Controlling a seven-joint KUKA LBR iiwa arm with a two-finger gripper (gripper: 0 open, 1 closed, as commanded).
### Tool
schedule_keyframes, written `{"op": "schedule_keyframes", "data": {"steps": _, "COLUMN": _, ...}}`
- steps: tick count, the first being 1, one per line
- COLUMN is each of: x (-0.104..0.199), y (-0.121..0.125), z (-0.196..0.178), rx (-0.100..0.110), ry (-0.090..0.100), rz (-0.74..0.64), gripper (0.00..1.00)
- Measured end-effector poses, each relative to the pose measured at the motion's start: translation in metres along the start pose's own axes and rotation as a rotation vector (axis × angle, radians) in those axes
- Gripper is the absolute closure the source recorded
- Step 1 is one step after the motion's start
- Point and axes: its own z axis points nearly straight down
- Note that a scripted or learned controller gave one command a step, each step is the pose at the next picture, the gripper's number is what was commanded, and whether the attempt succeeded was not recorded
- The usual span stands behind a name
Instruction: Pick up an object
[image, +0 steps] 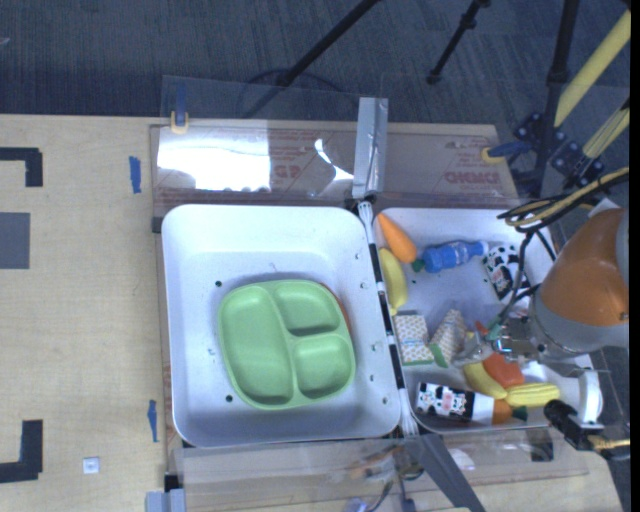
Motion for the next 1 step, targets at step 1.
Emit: {"op": "schedule_keyframes", "data": {"steps": 1, "x": 0.0002, "y": 0.0001, "z": -0.0095, "rx": -0.001, "ry": 0.001, "rz": 0.002, "gripper": 1.00}}
